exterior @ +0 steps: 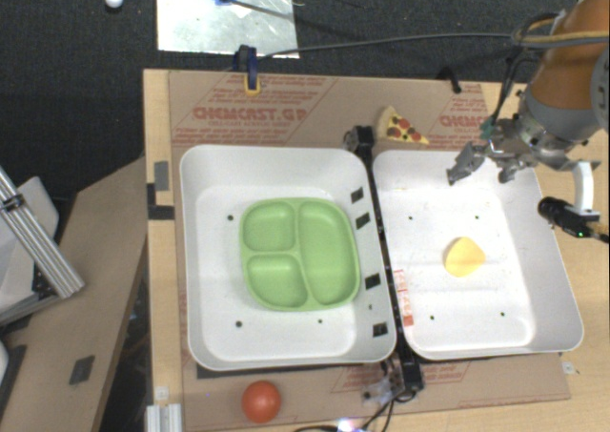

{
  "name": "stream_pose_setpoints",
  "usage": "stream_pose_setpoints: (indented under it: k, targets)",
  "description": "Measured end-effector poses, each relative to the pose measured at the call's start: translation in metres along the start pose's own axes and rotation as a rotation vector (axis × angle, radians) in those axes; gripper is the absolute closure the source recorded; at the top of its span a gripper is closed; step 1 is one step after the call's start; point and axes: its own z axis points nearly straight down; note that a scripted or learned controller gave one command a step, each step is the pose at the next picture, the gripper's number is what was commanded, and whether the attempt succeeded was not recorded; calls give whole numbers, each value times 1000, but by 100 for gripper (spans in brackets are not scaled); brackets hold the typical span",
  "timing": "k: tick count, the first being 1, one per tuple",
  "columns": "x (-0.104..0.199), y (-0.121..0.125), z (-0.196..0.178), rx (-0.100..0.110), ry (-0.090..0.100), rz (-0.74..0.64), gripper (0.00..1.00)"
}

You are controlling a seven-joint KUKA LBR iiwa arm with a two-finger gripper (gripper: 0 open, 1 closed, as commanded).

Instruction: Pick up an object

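Gripper hangs with fingers apart and nothing between them, beyond the yellow piece, likely staged for descent.

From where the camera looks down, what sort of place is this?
Probably a robotics lab test bench: a grey arm with an orange band reaches over two shallow white bins, which hold toy-like props, a green divided plastic tray and a yellow wedge-shaped piece.

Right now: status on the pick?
Gripper above right bin's far edge, holding nothing. Yellow piece lies mid-bin, untouched. Path to it clear.
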Motion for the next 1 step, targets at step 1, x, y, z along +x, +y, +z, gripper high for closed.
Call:
stream_pose_setpoints:
  k: [1]
  targets:
    - [-8, 0, 45, 2, 0, 2, 0]
